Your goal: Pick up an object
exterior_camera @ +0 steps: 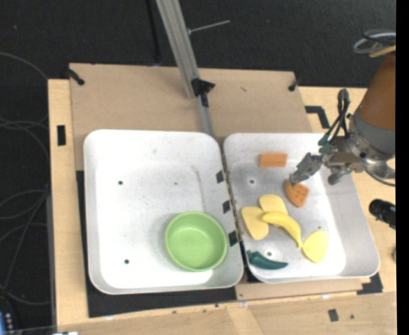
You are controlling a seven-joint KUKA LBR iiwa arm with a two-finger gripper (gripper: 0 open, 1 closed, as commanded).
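Note:
My gripper hangs over the right bin, near its right side, open with nothing between its fingers. Its left finger ends just above an orange wedge, which lies on the bin floor. An orange block lies to the left of the gripper. Below them sit two pale yellow pieces, a banana, a yellow lemon-like piece and a dark green pepper.
A green bowl stands in the left bin, near its front right corner. A grey metal pole slants up from the divide between the bins. The brown bench extends behind both bins.

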